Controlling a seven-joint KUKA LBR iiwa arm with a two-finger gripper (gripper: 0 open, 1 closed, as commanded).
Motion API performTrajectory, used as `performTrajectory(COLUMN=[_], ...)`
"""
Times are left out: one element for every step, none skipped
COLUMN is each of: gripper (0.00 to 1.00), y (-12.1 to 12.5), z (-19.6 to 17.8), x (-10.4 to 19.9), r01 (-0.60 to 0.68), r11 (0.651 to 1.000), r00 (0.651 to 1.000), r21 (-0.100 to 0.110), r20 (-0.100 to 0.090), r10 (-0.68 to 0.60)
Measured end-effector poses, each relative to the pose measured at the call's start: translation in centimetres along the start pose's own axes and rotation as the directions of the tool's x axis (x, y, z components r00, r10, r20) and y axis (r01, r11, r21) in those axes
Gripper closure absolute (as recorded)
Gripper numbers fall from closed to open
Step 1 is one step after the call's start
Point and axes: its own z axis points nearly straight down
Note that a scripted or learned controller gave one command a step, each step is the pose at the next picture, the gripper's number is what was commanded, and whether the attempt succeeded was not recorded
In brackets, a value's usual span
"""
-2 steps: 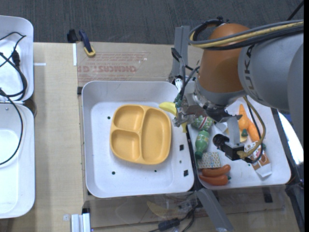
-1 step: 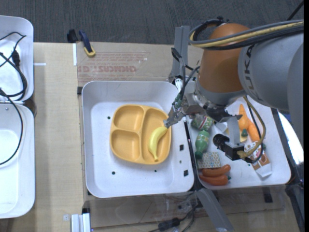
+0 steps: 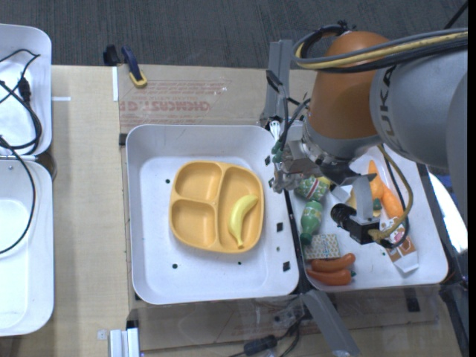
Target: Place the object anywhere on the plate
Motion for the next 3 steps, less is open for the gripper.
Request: performTrajectory(gripper=[1.00, 1.00, 1.00], y=[6.8, 7.6, 6.2], z=[7.9, 12.2, 3.4], x=[9.8, 10.1, 0.9], r01=[0.019, -0.400, 0.045], r11=[1.000, 0.916, 0.999], r00=[1.000, 0.916, 0.999], r21=[-0.004, -0.017, -0.006], r20=[0.000, -0.014, 0.000], r10=[-0.019, 0.400, -0.045])
